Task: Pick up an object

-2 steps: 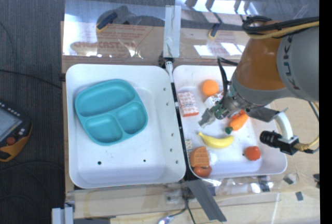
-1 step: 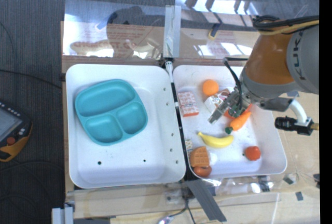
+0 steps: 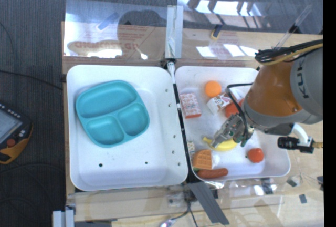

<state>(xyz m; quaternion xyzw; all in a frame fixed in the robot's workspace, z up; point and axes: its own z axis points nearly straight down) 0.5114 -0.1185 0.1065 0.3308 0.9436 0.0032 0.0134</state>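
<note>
My gripper (image 3: 231,134) is down in the right bin (image 3: 273,168), right over a yellow banana-like toy (image 3: 224,144) that pokes out below and left of it. Whether the toy sits between the fingers is hidden. Around it lie an orange ball (image 3: 212,88), a red-and-white packet (image 3: 189,104), a small white carton (image 3: 218,103), a red item (image 3: 231,109) partly under the arm, a red tomato (image 3: 255,155), a waffle-like piece (image 3: 202,158) and a red sausage (image 3: 212,172).
The left bin (image 3: 94,168) holds a teal divided plate (image 3: 112,112). A ridge (image 3: 178,115) separates the two bins. The arm's orange band (image 3: 273,94) covers the right bin's upper right part. Clear panels stand behind the bins.
</note>
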